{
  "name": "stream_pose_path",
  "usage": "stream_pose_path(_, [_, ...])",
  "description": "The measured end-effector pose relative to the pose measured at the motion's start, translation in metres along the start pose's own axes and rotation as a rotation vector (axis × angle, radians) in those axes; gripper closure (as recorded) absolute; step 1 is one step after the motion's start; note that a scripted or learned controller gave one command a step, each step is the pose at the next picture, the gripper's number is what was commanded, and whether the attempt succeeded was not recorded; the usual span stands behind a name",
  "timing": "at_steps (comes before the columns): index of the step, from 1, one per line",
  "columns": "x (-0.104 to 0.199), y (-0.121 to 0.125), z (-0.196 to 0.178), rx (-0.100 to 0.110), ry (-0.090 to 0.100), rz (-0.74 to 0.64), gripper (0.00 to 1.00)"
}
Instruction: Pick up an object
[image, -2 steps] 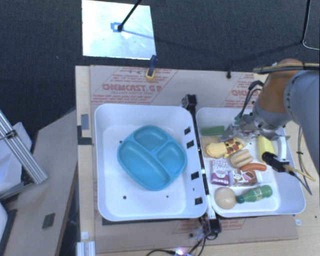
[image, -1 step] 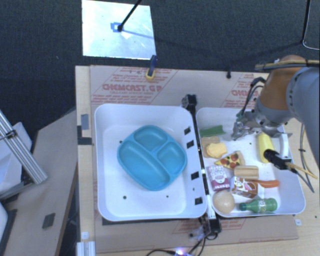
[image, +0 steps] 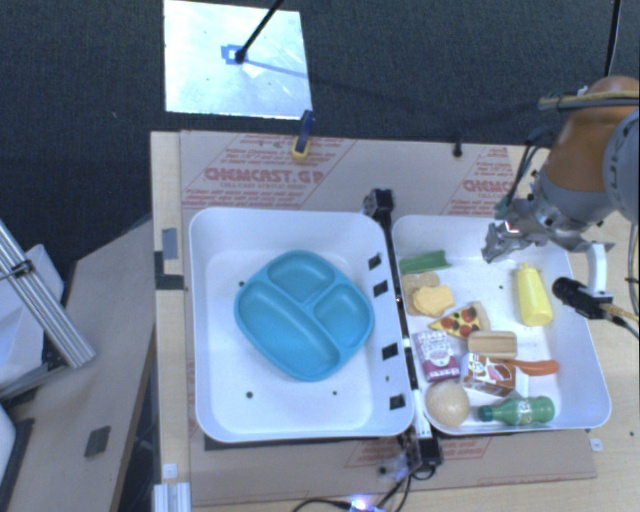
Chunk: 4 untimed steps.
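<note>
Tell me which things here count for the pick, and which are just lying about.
For the pick: pincer, yellow bottle, pizza slice, green bottle, carrot.
Lying about: blue plate, yellow clip, metal sheet.

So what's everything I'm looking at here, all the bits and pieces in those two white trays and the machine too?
shallow white plastic bins: 2, white, side by side on the bench
blue divided plastic plate: 1, blue, in the left bin
yellow plastic squeeze bottle: 1, yellow, right bin, upper right
green plastic toy bottle: 1, green, right bin, bottom edge, lying down
toy pizza slice: 1, red and yellow, right bin, middle
orange toy carrot: 1, orange, right bin, lower right
round tan toy ball: 1, tan, right bin, bottom left
green toy strip: 1, green, right bin, top left
grey robot arm with orange band: 1, reaching in from the right
end effector: 1, grey, over the right bin's top edge
</note>
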<state>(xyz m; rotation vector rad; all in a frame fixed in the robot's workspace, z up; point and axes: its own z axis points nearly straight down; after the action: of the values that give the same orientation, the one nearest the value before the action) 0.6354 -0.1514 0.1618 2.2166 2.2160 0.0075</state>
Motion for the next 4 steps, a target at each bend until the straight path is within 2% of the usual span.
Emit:
stream_pose_path(1, [0.006, 0.011, -0.052, 0.000, 0.000, -0.006, 1.00])
stream_pose_path(2, [0.006, 0.012, -0.064, 0.004, 0.001, -0.005, 1.00])
stream_pose_path(3, [0.054, -0.006, -0.068, 0.006, 0.004, -0.008, 1.00])
stream_pose_path(4, [0.103, -0.034, -0.076, 0.008, 0.004, -0.009, 1.00])
